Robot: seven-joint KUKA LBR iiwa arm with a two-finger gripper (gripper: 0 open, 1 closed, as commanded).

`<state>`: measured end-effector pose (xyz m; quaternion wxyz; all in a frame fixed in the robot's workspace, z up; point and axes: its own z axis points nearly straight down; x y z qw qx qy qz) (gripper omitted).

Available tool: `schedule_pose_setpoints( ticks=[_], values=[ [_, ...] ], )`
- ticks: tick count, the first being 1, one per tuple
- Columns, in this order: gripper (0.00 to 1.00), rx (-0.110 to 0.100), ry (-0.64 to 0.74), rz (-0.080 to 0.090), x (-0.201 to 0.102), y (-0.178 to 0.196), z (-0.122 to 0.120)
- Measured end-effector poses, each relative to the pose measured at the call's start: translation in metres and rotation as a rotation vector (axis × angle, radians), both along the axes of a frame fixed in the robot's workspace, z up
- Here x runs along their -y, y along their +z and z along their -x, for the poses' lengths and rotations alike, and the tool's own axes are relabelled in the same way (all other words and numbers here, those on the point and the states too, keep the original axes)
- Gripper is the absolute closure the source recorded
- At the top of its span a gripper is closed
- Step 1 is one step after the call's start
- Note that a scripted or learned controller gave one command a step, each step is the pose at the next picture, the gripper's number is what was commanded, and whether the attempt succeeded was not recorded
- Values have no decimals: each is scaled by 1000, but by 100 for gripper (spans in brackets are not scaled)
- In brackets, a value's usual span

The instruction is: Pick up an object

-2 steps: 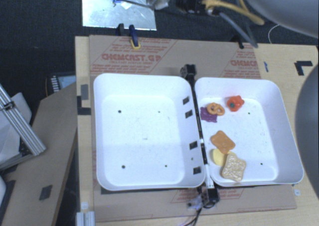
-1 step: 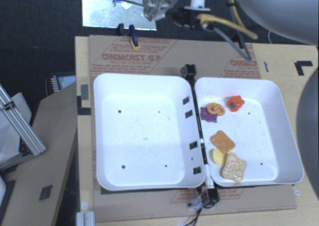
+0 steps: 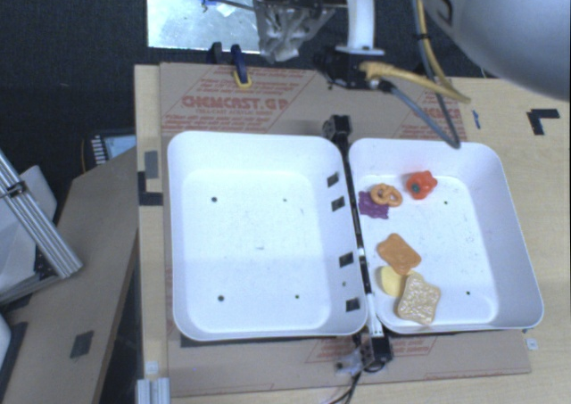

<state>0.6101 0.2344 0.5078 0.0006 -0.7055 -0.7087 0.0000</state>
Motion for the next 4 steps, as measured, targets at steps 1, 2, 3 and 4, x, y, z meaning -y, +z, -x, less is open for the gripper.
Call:
schedule_pose_setpoints(
  ticks=[1,2,3,4],
  values=[
    [100,4,-10,0,94,30,83],
    [100,-7,5,2,28,-69,89],
    [100,14,2,-5,-1,33,56],
    [100,4,-4,0,0,27,30]
  ],
)
